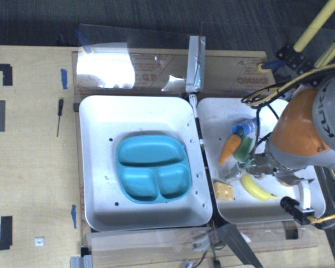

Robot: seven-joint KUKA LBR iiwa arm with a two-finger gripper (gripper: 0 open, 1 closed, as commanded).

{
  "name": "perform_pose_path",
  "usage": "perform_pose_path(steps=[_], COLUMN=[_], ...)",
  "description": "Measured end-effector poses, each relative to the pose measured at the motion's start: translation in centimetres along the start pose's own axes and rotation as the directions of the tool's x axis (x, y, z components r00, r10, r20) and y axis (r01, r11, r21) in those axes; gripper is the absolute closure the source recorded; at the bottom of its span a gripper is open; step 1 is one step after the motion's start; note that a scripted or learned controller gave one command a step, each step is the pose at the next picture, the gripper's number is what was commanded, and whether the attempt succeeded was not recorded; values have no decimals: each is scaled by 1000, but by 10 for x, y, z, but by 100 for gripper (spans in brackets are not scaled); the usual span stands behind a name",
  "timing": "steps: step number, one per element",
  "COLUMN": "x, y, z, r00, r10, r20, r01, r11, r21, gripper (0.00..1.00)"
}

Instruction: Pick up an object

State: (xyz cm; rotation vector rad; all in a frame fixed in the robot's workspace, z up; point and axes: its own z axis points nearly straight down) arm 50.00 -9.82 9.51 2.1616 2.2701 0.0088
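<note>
The right bin (212,121) holds an orange carrot (230,148), a green and blue bottle (245,140), a yellow banana (257,188) and a tan cracker (224,191). My gripper (249,168) hangs low over this bin, just above the banana's left end and below the bottle. The grey and orange wrist covers the bin's right half. Nothing shows between the fingers.
The left bin (95,121) holds a blue divided plate (153,167). A clear plastic wall (134,66) stands behind both bins, with a metal post (194,63) at the middle. A small screwdriver (60,113) lies on the wooden bench at left.
</note>
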Motion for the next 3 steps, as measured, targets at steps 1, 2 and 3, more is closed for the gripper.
perform_pose_path(steps=[1,2,3], x=[0,-1,59], y=[0,-1,13], z=[-7,6,-147], r00=[1000,993,982], r10=[-1,119,190], r20=[0,-2,-1], r01=[1,-119,-190], r11=[1000,993,982], r21=[2,8,5], gripper=[100,100,100])
